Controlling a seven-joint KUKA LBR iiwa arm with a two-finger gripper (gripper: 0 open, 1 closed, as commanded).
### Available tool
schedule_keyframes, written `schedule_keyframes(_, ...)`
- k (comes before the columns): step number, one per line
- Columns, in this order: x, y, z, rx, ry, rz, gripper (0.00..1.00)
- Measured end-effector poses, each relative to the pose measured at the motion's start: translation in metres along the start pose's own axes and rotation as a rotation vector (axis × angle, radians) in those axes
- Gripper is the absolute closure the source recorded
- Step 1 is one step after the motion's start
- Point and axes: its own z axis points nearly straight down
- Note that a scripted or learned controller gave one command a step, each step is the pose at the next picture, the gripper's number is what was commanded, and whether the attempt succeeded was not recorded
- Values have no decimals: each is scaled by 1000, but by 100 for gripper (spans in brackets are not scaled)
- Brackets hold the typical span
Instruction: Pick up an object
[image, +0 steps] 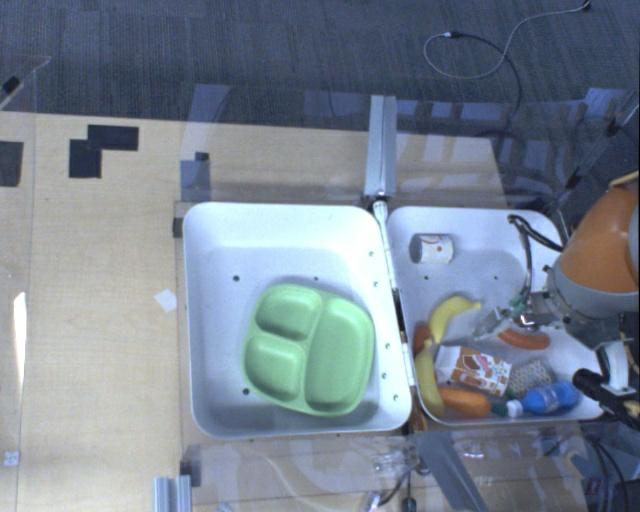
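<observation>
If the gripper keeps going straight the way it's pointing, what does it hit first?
Probably the yellow banana. The gripper points toward the picture's left across the right bin, and the banana lies just ahead of its tip. Height above the objects is unclear from this angle.

Counter (100, 330): two bins side by side.

Left bin (215, 250): one divided tray (310, 348), lying toward the near right part of the floor.

Right bin (470, 225): small cup (432, 248) on its side at the far left corner. Two bananas (450, 313) along the left wall, one behind the other. Carton (478, 370) in the middle, right of the near banana. Carrot (465, 402) before the carton, at the near wall. Bottle (545, 400) right of the carrot. Sausage (524, 339) behind the carton, toward the right.

Arm (605, 255): over the right edge of the right bin.
</observation>
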Motion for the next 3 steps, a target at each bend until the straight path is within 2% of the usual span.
schedule_keyframes(1, 0, 0, 0, -1, 0, 0, 0)
schedule_keyframes(2, 0, 3, -9, -4, -1, -2, 100)
schedule_keyframes(3, 41, 5, -130, 0, -3, -24, 100)
